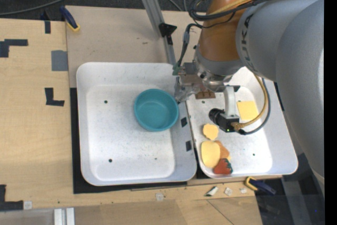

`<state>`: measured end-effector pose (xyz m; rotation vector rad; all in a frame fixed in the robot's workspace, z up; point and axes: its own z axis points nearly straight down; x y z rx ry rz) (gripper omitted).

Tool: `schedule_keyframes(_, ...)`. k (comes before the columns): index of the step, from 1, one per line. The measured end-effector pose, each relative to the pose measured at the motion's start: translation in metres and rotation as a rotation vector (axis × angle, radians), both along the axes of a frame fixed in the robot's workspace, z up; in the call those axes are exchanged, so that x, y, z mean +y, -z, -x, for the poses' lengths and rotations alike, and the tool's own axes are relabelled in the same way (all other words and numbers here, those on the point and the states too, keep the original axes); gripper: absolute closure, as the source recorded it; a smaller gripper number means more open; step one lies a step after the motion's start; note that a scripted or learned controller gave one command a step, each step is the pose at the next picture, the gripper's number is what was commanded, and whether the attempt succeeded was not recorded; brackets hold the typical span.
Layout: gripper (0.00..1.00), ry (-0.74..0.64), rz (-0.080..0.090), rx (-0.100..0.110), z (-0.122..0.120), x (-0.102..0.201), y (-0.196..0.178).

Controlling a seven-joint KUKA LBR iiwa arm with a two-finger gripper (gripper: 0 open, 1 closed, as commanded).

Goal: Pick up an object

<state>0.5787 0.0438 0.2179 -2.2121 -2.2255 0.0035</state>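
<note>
Teal bowl sits upright in the left bin, near its right wall. The end effector hangs over the divide between the bins, just beside the bowl's rim; its opening cannot be told. In the right bin lie yellow pieces and a red strawberry-like toy.
</note>
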Motion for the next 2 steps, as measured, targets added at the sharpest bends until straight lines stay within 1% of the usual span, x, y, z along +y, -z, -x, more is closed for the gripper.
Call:
schedule_keyframes(1, 1.0, -0.002, -0.001, -0.002, 0.0152, 0.0545, -0.013)
schedule_keyframes(2, 0.0, 0.003, 0.001, -0.002, 0.0146, 0.0506, -0.0125)
